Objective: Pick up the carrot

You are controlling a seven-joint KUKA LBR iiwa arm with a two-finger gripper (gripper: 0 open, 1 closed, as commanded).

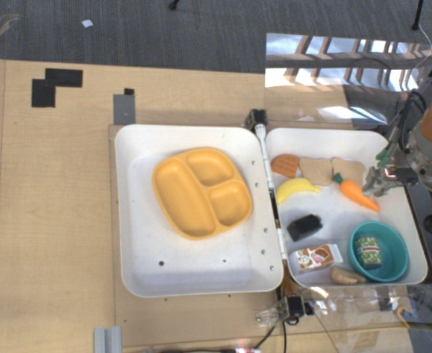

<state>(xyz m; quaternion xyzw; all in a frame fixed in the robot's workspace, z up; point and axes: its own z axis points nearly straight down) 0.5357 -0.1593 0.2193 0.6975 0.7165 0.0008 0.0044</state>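
So, the approach step looks to be in hand: the grey two-finger gripper (378, 182) is seen low over the right shallow white bin (414, 230), just beside the thick end of the small orange carrot with a green top (358, 193), maybe touching it. The carrot is found lying flat near the right side of that bin, green end pointing toward the back. Whether the gripper is spread or pinched can't be told from this angle, and the carrot isn't seen between its tips, so no grasp can be claimed yet.

For the next move, the gripper probably has to be centred over the carrot's body and lined up across its width before anything is closed, since the carrot is tapered and could easily be squirted sideways.

The right bin is pretty packed: a reddish-brown round cookie-like piece (285, 165), a tan slice of toy bread (317, 170), a yellow banana-like piece (295, 190), a small black block (304, 226), a little printed card box (318, 257), a beige lump (346, 276), and a teal bowl (378, 251) with something patterned inside. The left white bin (139, 263) is taken up by a yellow three-compartment plastic plate (201, 192), with nothing seen in its compartments.
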